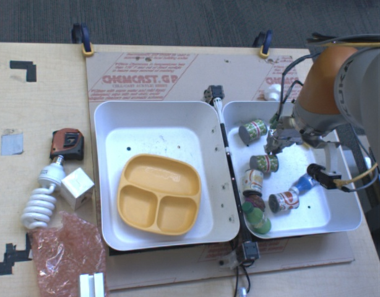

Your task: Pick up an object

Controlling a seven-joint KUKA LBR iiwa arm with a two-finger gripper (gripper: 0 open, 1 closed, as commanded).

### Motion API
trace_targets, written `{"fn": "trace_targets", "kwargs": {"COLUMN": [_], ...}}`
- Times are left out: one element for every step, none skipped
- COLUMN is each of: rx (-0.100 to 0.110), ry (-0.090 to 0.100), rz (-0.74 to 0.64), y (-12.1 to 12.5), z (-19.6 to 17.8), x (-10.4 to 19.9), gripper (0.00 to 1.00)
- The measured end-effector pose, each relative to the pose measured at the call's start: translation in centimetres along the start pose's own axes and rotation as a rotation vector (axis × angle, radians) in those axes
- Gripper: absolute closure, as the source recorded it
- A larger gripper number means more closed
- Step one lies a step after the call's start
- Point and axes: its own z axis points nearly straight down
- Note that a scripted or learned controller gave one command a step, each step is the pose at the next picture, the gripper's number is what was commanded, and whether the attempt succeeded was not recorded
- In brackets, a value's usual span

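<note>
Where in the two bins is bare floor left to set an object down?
Left bin: bare floor along its far wall, above the yellow divided plate. Right bin: crowded with cans and a blue bottle under the gripper; bare strip along its right wall.

— What sort of place is this?

— A robotics lab or test bench. A board [177, 79] printed with a red maker's name is held by blue clamps [82, 39] at 11 and 1 o'clock.

— What else?

— Two white bins [109, 166] sit side by side, with a grey and orange industrial arm [338, 85] at 3 o'clock. Black corner marks [26, 70] and a tape measure [67, 143] lie at 9 o'clock.
</note>
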Motion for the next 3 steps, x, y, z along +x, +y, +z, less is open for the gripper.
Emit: {"fn": "trace_targets", "kwargs": {"rx": [0.002,0.002,-0.004], "ry": [0.001,0.001,0.001], "rz": [-0.003,-0.003,-0.002], "y": [3.6,3.6,3.6], "z": [-9.0,-9.0,0.6], "x": [8.1,8.1,1.7], "gripper": [1.00,0.00,0.00]}}
